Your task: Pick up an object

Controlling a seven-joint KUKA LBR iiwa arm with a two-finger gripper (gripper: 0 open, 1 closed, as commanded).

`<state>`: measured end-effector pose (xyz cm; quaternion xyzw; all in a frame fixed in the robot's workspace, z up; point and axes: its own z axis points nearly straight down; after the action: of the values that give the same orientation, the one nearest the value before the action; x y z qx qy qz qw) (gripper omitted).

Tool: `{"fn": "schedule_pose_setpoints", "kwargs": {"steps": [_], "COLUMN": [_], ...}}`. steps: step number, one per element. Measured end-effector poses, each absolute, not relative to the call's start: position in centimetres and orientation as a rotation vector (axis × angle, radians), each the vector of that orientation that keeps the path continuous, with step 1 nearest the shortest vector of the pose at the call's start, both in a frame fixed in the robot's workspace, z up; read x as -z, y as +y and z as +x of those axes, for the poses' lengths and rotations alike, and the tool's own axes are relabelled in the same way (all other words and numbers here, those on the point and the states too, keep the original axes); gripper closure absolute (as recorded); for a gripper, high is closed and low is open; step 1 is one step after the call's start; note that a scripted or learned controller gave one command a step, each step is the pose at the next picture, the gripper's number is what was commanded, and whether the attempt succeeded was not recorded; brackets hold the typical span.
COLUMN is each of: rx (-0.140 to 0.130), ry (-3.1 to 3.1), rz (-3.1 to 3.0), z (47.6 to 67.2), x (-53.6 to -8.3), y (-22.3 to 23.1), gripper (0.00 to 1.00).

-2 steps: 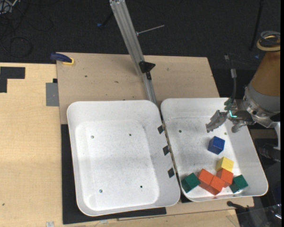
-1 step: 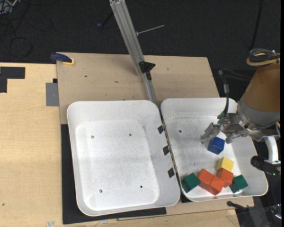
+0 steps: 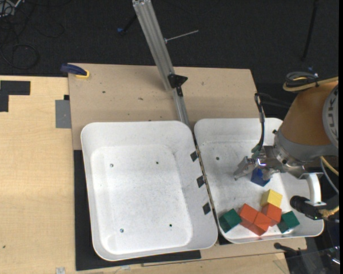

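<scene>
Gripper (image 3: 257, 167) metallic, closed on blue cube (image 3: 259, 177); matte blocks (image 3: 257, 217) clustered nearby.

Wooden bench (image 3: 137, 96) under two white bins (image 3: 103, 147) side by side

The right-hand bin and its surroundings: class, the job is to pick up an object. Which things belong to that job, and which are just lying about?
Belonging to the job:
gripper
blue block right by the gripper
yellow block
orange blocks
green blocks
right bin holding the blocks

Just lying about:
left bin
metal rail leaning behind the bins
blue and yellow clamp
</scene>
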<state>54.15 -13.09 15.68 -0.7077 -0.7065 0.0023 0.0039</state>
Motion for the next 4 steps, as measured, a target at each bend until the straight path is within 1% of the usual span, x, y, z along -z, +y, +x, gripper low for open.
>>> {"fn": "schedule_pose_setpoints", "kwargs": {"steps": [1, 2, 3, 4], "rx": [-0.009, -0.004, 0.001, 0.002], "ry": [-2.214, -2.207, -2.213, -2.223], "rz": [-2.216, -2.229, -2.231, -2.222], "z": [53.2, 53.3, 52.9, 52.9], "x": [-9.5, -10.9, -15.2, -19.4], "y": [-13.2, -13.5, -13.9, -13.9], "gripper": [0.0, 1.0, 1.0, 1.0]}}
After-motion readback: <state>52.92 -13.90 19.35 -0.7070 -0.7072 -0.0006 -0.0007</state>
